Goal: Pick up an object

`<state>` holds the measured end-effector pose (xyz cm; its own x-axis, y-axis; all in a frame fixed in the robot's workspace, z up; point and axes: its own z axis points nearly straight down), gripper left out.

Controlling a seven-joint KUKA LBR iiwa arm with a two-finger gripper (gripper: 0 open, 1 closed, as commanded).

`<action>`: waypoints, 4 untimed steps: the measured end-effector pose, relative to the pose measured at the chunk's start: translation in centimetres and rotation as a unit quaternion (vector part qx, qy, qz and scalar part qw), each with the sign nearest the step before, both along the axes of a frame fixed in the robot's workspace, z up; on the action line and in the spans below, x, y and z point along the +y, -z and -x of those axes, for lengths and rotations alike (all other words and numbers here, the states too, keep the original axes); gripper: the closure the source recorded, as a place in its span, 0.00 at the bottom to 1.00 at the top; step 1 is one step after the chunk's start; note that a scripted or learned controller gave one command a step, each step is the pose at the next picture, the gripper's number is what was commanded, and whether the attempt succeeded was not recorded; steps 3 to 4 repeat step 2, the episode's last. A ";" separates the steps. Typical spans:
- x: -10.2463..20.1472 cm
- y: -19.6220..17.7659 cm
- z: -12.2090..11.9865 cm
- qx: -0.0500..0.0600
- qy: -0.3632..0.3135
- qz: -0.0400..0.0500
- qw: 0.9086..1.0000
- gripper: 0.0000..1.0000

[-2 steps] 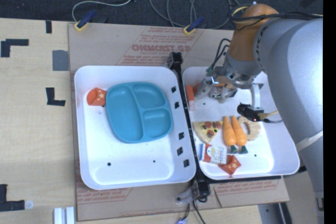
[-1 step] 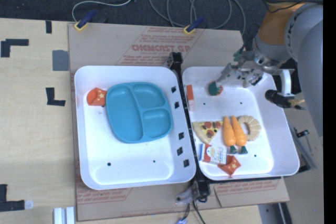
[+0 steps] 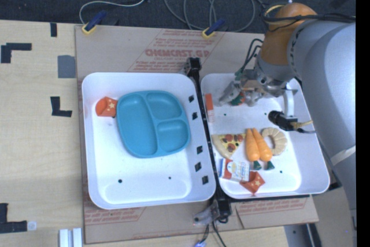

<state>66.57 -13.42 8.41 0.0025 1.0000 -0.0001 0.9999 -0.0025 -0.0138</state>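
My gripper [image 3: 240, 93] hangs low over the far part of the right bin [image 3: 300, 177], under the orange band of the arm [image 3: 283, 32]. A small greenish thing [image 3: 237, 100] lies right at the gripper; whether it is held is unclear. Nearer the front of that bin lie a toy pizza slice [image 3: 226, 143], two orange carrots [image 3: 258, 145], a pale ring-shaped bagel [image 3: 278, 139], a white packet [image 3: 237, 170] and a red piece [image 3: 253, 182]. All of these lie apart from the gripper.
The left bin [image 3: 144, 196] holds a blue divided plate [image 3: 153, 123] and a small orange-red item [image 3: 106, 106] at its left wall. A black divider [image 3: 199, 124] runs between the bins. Cables [image 3: 208, 0] lie beyond the bench. The grey arm covers the right edge.
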 end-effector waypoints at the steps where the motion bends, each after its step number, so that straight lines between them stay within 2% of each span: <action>1: -0.1 -0.9 0.0 0.001 -0.001 0.001 1.000 1.00; 2: 6.1 -10.1 9.1 -0.007 -0.002 0.000 1.000 1.00; 4: 6.1 -10.1 9.1 -0.007 -0.002 0.000 1.000 1.00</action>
